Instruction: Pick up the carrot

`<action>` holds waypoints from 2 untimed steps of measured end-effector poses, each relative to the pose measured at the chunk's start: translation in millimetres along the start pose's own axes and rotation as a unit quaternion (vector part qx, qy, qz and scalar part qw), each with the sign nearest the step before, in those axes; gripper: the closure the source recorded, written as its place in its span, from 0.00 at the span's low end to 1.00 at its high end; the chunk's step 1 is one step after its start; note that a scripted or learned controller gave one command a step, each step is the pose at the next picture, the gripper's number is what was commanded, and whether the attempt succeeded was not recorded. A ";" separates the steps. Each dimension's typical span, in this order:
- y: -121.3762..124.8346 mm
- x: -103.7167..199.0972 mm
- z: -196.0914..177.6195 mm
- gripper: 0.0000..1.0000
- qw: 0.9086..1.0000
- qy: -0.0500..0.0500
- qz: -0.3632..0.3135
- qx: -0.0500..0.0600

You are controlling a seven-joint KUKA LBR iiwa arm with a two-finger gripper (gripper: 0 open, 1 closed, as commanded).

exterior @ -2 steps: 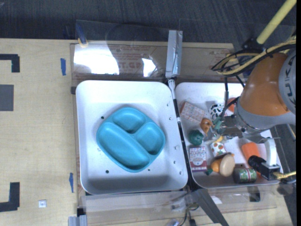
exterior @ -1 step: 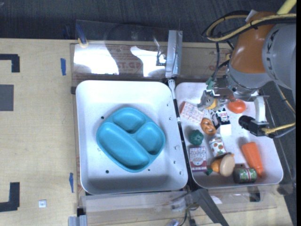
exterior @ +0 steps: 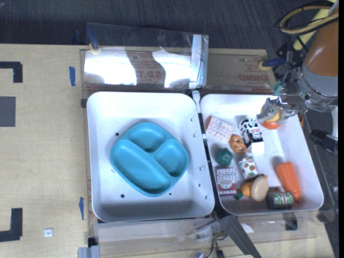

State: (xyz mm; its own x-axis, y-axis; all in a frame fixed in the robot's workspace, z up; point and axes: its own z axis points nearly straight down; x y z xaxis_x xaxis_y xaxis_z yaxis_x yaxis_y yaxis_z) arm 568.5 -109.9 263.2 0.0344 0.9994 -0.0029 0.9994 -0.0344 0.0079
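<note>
The carrot (exterior: 288, 178) is a stubby orange piece lying near the right wall of the right bin (exterior: 310, 160), toward the front. My gripper (exterior: 273, 112) hangs over that bin's far right corner, well behind the carrot and apart from it. Directly beneath the gripper sits a small orange and yellow item (exterior: 271, 124); whether it is gripped is unclear.
A blue divided plate (exterior: 149, 157) lies in the left bin (exterior: 102, 112). Around the carrot are a green can (exterior: 280, 199), a tan roll (exterior: 258, 187), a small jar (exterior: 248, 167), a red packet (exterior: 226, 179), a pretzel (exterior: 237, 142) and a cow-patterned carton (exterior: 250, 129).
</note>
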 end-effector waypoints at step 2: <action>-16.5 62.2 -103.3 1.00 0.995 0.001 -0.099 0.001</action>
State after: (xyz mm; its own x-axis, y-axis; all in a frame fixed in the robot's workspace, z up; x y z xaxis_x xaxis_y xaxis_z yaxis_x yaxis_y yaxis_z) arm 553.4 -46.9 366.2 -0.1632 0.9866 -0.0012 0.9866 0.1632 0.0046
